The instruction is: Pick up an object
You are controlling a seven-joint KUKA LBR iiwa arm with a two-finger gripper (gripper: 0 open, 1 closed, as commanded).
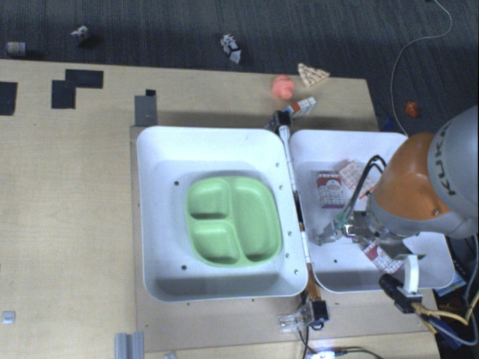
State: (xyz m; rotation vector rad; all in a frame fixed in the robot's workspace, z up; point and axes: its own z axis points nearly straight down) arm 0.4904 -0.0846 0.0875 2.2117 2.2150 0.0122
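Observation:
My gripper hangs low inside the right bin, over its middle floor, at the end of the grey arm with the orange band. Just above it lies a small red and white packet, and a pale packet rests beside that one toward the back. Another red and white wrapper pokes out from under the wrist at the front right. I see nothing clearly held in the gripper.
The left bin holds a green divided plate. Behind the bins on the bench lie a pink ball, a triangular patterned piece and a small tube. A cable runs at the back right.

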